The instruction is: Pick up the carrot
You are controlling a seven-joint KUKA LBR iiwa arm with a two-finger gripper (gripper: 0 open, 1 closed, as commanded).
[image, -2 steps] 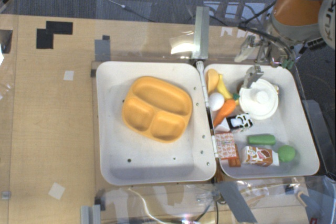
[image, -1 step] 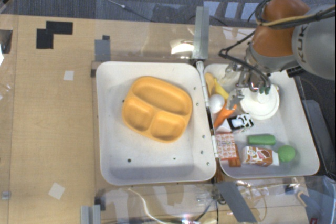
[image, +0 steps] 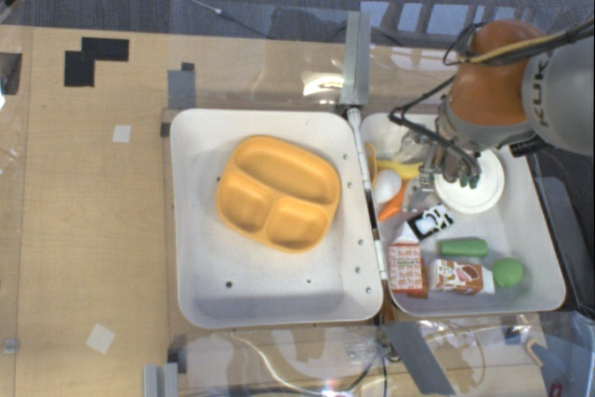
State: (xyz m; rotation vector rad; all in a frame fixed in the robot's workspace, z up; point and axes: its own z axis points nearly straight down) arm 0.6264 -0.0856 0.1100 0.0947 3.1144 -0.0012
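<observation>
The carrot (image: 390,204) is a small orange piece lying at the left side of the right bin (image: 548,279), just under a white egg (image: 385,187) and beside the divider. My gripper (image: 450,169) hangs over the upper middle of that bin, to the right of the carrot and a little above it in the picture, apart from it. It overlaps the edge of a white round dish (image: 477,188). Nothing orange shows at the gripper.
A yellow banana (image: 400,169) lies above the egg. A black-and-white tag (image: 429,222), a green cucumber (image: 463,247), a green ball (image: 508,271), a red snack box (image: 405,270) and a small carton (image: 461,276) fill the bin's lower half. The left bin (image: 200,293) holds a yellow divided plate (image: 277,191).
</observation>
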